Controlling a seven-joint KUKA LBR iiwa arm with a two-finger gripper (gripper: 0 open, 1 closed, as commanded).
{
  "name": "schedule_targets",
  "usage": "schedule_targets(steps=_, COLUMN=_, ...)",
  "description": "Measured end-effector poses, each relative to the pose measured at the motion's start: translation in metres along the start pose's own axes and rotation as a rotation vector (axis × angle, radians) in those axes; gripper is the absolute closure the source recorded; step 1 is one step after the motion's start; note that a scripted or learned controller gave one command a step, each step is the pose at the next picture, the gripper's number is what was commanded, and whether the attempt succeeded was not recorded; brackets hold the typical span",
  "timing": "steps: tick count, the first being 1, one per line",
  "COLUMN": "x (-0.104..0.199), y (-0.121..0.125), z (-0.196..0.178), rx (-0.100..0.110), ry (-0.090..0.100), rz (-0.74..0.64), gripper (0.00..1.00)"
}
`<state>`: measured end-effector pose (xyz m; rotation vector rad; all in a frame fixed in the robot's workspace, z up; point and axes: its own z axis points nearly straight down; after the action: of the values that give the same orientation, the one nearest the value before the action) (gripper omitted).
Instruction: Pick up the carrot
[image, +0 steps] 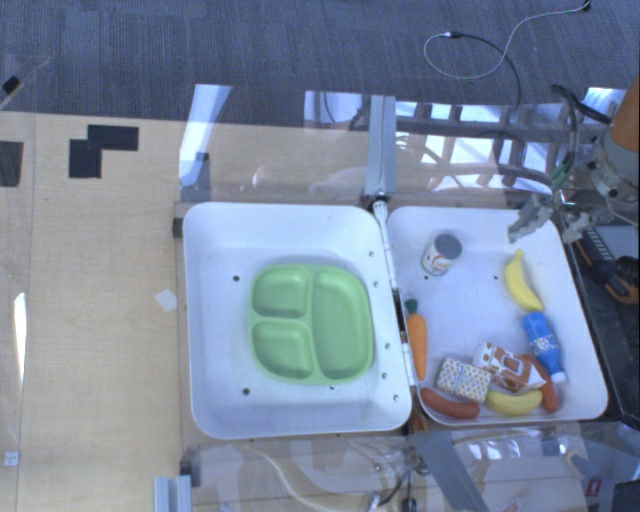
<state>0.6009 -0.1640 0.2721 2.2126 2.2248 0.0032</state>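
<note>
The orange carrot (417, 343) with a green top lies lengthwise along the left wall of the right bin (470, 300), its tip pointing toward the front. My gripper (549, 222) hovers over the bin's back right corner, far from the carrot. Its fingers are spread open with nothing between them.
The right bin also holds a small can (440, 253), a yellow banana (522, 282), a blue bottle (543, 346), a cracker box (464, 380), a sausage (450, 404) and a second banana (512, 402). A green divided plate (312, 322) sits in the left bin (215, 300).
</note>
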Motion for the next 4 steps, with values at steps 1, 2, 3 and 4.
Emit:
schedule_targets(steps=1, x=0.083, y=0.038, z=0.093, rx=0.002, ry=0.002, rz=0.221, gripper=0.00)
schedule_targets(steps=2, x=0.071, y=-0.011, z=0.183, rx=-0.007, ry=0.002, rz=0.196, gripper=0.00)
schedule_targets(steps=3, x=0.077, y=-0.085, z=0.181, rx=-0.013, ry=-0.001, rz=-0.063, gripper=0.00)
schedule_targets(steps=4, x=0.079, y=-0.082, z=0.169, rx=-0.020, ry=0.000, rz=-0.066, gripper=1.00)
